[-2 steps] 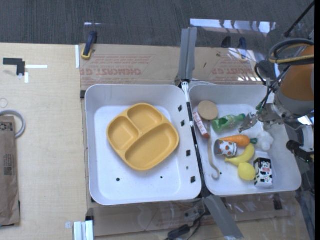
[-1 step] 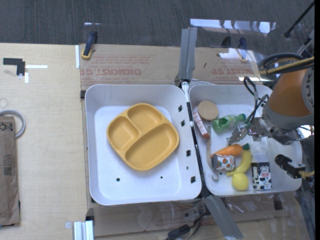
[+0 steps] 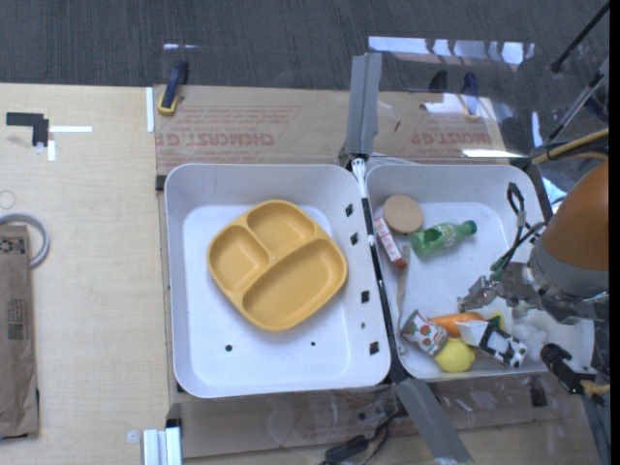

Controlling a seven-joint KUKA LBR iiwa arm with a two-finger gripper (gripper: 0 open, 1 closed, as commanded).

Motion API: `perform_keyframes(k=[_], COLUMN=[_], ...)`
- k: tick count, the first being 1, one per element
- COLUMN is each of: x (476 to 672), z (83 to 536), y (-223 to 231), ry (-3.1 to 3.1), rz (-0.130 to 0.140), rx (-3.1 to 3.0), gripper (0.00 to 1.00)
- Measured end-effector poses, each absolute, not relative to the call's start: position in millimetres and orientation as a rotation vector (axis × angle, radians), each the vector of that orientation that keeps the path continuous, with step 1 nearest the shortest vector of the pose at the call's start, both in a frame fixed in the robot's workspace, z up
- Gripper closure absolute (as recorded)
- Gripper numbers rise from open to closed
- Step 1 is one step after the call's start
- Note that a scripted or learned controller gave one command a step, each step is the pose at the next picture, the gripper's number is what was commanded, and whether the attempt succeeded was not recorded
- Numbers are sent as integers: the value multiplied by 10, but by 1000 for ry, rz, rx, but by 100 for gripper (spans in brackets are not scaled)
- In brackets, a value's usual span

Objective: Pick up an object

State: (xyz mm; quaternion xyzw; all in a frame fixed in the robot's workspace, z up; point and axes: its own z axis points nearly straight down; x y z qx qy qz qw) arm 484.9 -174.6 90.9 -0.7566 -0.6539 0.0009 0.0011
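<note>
The yellow lemon (image 3: 455, 356) lies nearest the camera, at about 6 o'clock in the right bin (image 3: 438, 188), pressed in among a small printed carton (image 3: 423, 332), an orange carrot-like piece (image 3: 455, 320) and a white-and-black item (image 3: 502, 345); this crowded pile sits low in the bin, probably because loose things settle against the near wall. The gripper (image 3: 487, 290) hangs at about 4 o'clock in that bin, just above the pile, and nothing visibly sits between its fingers; whether they are apart or together I cannot tell. Its likely target is 1 of those clustered objects, and their touching neighbours could get in the way of a clean grasp. Farther off, at 12 o'clock, a green bottle (image 3: 443, 235), a round tan disc (image 3: 403, 213) and a red-labelled tube (image 3: 389, 241) lie apart. The left bin (image 3: 194, 347) holds 1 yellow 3-compartment plate (image 3: 277, 263).
</note>
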Motion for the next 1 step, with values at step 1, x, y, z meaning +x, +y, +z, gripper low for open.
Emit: perform_keyframes(k=[1], x=[4891], z=[1557], y=[-1603], ry=[-2486], rz=[1], rx=[-1923], gripper=[0])
